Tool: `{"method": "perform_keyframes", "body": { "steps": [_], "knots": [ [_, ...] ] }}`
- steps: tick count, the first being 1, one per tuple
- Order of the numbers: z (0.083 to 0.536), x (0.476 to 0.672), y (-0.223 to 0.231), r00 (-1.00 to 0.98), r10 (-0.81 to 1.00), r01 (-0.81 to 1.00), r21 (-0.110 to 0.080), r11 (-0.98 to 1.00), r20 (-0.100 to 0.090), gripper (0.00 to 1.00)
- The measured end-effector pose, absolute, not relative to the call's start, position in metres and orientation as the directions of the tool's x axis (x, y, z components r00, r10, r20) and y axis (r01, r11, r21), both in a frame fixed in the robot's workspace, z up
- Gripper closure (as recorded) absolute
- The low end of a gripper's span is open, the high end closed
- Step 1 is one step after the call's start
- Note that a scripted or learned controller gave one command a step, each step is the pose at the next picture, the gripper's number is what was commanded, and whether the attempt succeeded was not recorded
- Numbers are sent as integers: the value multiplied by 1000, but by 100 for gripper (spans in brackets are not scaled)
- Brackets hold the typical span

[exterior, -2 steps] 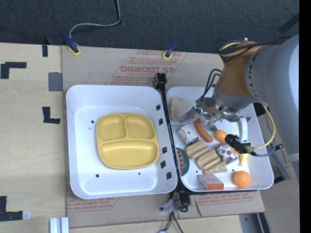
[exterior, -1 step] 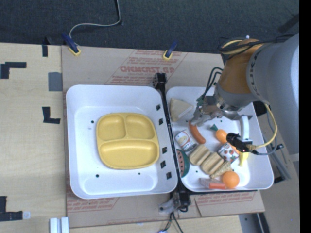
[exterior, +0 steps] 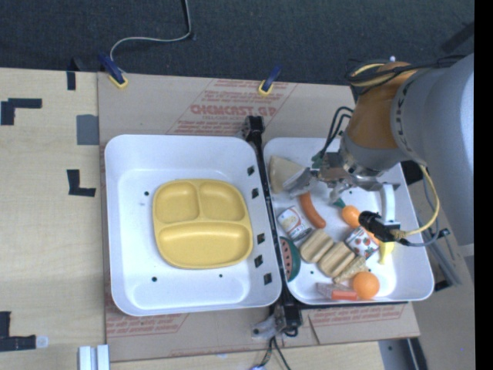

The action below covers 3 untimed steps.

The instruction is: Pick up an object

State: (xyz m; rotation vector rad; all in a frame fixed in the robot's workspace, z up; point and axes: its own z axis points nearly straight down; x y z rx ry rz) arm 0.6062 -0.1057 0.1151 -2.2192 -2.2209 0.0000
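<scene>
On the table (exterior: 46, 206), two white bins sit side by side, the left bin (exterior: 131, 284) near the middle and the right bin (exterior: 412, 280) toward the right edge. Reaching over the right bin's far side, the arm (exterior: 420, 106) shows its orange band and ends in the hand (exterior: 327, 177), low over the bin's far part; whether it is apart or together I cannot tell. A yellow tray (exterior: 203, 223) with three compartments lies in the middle of the left bin. Crowded in the right bin are a pale wedge (exterior: 283, 169) at its far left corner, a bread roll (exterior: 327, 254) near the middle, a sausage (exterior: 312, 210) just beyond it, and an orange ball (exterior: 367, 284) by the near edge.
</scene>
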Motion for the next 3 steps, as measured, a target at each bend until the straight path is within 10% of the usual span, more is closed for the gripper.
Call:
{"method": "perform_keyframes", "body": {
  "steps": [1,2,3],
  "knots": [
    [86,622,-100,0,1000,1000,0,0,0,0],
    [96,622,-101,0,1000,1000,3,0,-2,100],
    [184,506,-50,-2,1000,1000,-2,2,1,100]
  ]
}}
